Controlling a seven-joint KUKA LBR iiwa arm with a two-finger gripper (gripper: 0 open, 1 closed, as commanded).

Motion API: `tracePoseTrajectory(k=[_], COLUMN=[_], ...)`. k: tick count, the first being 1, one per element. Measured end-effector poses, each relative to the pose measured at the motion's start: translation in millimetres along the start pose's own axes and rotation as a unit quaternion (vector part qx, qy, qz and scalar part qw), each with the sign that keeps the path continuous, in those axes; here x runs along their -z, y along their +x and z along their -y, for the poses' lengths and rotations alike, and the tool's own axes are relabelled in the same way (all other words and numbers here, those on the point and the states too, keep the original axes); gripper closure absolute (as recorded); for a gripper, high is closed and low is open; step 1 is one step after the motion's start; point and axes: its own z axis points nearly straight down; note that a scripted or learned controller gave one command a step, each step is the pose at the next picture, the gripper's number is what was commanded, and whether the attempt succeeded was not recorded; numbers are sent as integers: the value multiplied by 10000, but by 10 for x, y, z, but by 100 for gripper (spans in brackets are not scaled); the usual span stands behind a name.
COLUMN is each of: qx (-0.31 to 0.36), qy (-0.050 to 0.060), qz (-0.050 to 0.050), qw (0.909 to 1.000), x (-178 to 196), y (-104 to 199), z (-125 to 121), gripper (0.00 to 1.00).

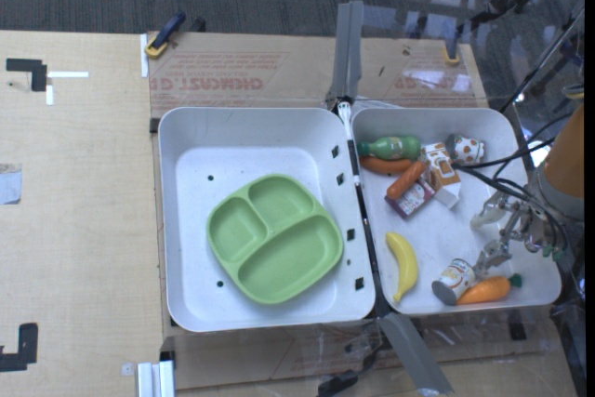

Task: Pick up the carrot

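Gripper (497,237) spread wide above carrot (485,291) — carrot lying near-level, green top right, right bin (530,130)

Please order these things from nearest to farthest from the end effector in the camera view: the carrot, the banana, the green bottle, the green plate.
1. Carrot, just below the end effector, near the right bin's front edge.
2. Banana, further left in the same bin.
3. Green bottle, at that bin's back left.
4. Green plate, in the left bin.

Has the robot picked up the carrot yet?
Not yet. The carrot lies in the right bin, next to a small can. The gripper hovers just above it with nothing between its fingers. Grabbing and lifting are left.
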Motion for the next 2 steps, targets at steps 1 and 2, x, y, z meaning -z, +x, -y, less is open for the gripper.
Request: tracePoseTrajectory(k=[1,2], qx=[131,113], qy=[1,-6], qz=[16,44], qw=[9999,9999], x=[9,113], y=[-392,-406], z=[-110,-111], gripper=[0,100])
